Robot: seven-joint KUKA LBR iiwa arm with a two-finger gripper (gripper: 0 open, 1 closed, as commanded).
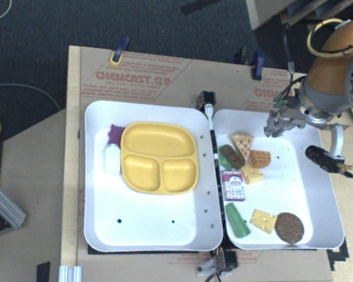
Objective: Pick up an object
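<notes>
My gripper (274,128) hangs over the back of the right bin (318,205), above and to the right of the food pieces, with nothing visible between its fingers. Below it lie a pizza slice (242,142), a toast-coloured square (259,159), a brown sausage-like piece (230,156), a small cheese wedge (252,174) and a red-and-white packet (233,185). Nearer the front edge are a green stick (237,220), a holed cheese wedge (263,221) and a round brown patty (289,227).
The left bin (144,233) holds a yellow compartment tray (159,157), with a white bottle (111,160) and a purple item (115,134) at its left side. A black cylindrical part (323,159) juts over the right bin's right rim. Clamps sit at the board's back edge.
</notes>
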